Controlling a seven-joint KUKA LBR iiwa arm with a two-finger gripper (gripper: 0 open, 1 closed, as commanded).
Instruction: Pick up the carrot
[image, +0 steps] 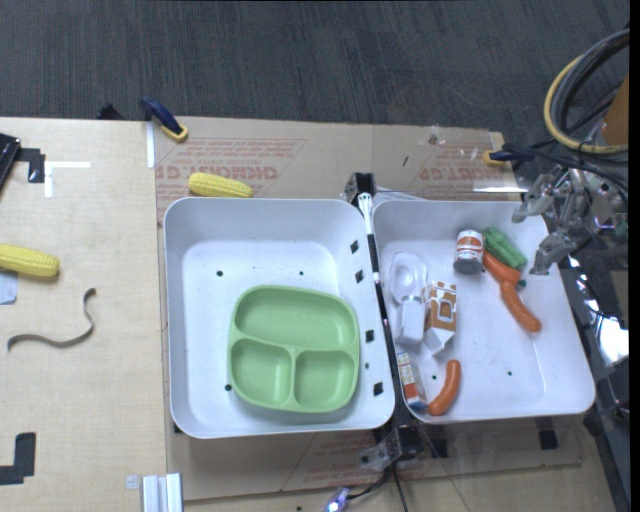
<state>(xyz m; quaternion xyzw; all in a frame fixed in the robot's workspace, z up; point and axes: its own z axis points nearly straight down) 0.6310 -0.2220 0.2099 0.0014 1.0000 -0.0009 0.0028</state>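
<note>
Two shallow white bins sit side by side on a tan counter (80, 400), seen from above at a slant. The left bin (190, 300) holds a light green divided plate (295, 349) with three compartments. The right bin (560, 390) holds the carrot (511, 291), an orange root with green leaves at its far end, lying in the far right part of the bin, pointing near and right. Just left of its leaves stands a small can (468, 251). Nearer the middle of that bin lie a small white and orange carton (441, 308), a white bottle (409, 300) and a sausage (446, 387). The tool (556, 236) hangs over the bin's far right corner, just right of the carrot, holding nothing; how wide it is cannot be told. Two corn cobs (219, 185) lie on the counter outside the bins.
</note>
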